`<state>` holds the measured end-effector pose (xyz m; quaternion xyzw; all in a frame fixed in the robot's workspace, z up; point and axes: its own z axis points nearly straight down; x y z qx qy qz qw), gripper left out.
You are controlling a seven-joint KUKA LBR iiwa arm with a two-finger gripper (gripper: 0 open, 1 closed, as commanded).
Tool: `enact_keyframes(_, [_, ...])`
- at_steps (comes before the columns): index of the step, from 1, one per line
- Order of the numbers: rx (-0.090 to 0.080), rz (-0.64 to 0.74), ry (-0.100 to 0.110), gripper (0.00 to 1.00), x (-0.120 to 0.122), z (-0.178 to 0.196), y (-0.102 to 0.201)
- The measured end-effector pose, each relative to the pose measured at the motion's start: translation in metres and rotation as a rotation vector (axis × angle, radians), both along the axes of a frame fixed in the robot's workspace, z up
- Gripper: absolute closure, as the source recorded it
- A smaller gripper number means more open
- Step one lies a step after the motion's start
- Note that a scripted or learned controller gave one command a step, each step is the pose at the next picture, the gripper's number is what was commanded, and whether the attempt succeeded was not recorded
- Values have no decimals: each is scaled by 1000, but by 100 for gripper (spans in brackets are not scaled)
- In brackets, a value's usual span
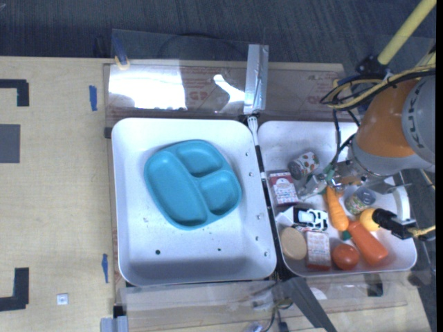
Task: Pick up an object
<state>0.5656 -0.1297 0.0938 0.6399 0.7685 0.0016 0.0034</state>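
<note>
A light wooden bench (48, 206) carries two shallow white bins side by side, seen from above at a slant. The left bin (138, 254) holds a single blue tray (192, 182) with three compartments, lying a little left of the bin's middle and tilted. A clear plastic sheet (173, 81) stands along the far edge behind this bin, catching glare. The right bin (277, 133) is crowded with small objects: a red-and-white packet (282, 187) near the divider, a round grey-patterned piece (304, 164) above it, a black-and-white toy (311, 218) lower down, then a tan disc (293, 243) touching a pale carton (318, 249) along the near wall. Further right lie a slim carrot (336, 209), upright in the frame, a tomato (345, 256) at the near wall, and a fatter carrot (367, 243) lying at a slant just beside it, with a yellow piece (369, 218) above. The grey arm (398, 126), its orange band plain to see, reaches in from the right over the bin's far corner. Its gripper (331, 180) hangs low among the objects, just above the slim carrot's top; whether the claw is wide, narrow or closed on anything cannot be told, since the wrist and cables hide it.
</note>
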Motion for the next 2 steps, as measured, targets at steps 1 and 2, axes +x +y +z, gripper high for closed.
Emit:
enact_keyframes(1, [-1,0,-1,100,0,9,0])
enact_keyframes(2, [3,-84,-3,100,23,116,46])
